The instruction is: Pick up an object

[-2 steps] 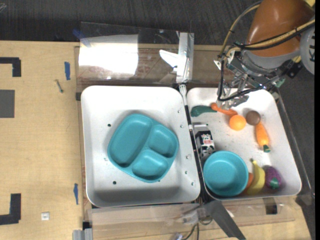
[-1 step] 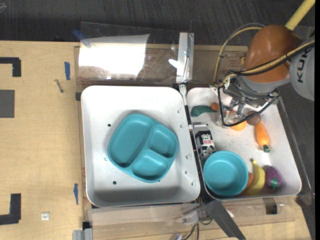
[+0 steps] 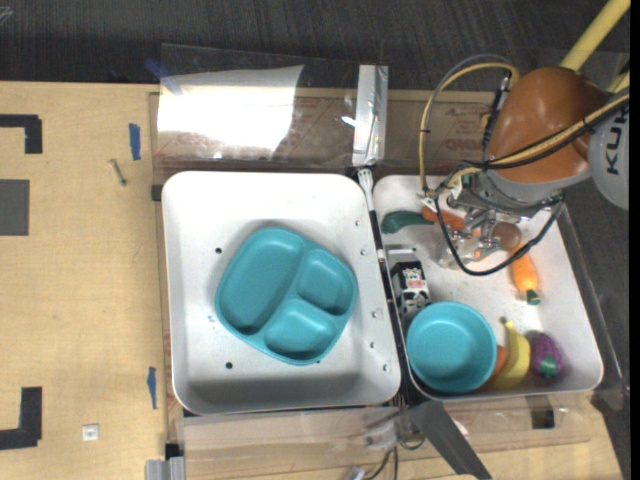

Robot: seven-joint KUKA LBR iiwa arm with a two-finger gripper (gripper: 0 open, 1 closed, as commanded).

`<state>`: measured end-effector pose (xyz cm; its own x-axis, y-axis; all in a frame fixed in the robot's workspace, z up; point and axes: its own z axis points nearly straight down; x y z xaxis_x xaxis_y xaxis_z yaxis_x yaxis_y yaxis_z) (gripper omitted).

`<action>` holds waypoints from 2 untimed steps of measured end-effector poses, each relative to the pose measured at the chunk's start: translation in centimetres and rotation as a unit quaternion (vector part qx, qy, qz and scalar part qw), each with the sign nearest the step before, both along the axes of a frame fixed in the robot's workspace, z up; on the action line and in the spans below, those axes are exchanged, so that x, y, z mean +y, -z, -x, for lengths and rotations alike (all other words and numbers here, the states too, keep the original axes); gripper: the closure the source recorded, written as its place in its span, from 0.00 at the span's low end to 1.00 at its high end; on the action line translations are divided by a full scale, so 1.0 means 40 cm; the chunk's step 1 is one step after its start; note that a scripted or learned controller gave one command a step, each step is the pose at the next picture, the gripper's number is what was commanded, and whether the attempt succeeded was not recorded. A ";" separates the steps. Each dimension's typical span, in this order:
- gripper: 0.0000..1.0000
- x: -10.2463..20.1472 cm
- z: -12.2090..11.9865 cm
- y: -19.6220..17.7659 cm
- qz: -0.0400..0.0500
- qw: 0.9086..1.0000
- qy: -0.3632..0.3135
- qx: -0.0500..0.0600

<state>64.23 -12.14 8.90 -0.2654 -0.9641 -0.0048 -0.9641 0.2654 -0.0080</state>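
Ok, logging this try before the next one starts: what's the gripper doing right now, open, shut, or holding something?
Gripper: low over the right bin, near the carrot; open or shut cannot be told, and no grasp is visible.

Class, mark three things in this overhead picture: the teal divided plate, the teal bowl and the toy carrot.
teal divided plate [image 3: 287, 293]: camera view, on the ridge where its compartments meet.
teal bowl [image 3: 450, 344]: camera view, on the inside of its bottom.
toy carrot [image 3: 526, 274]: camera view, on the middle of its orange body.
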 end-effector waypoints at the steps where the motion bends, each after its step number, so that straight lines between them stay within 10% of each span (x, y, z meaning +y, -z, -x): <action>1: 1.00 0.021 0.101 -0.001 0.002 0.988 -0.153 -0.001; 2: 1.00 0.194 0.176 -0.253 0.001 0.984 -0.177 -0.003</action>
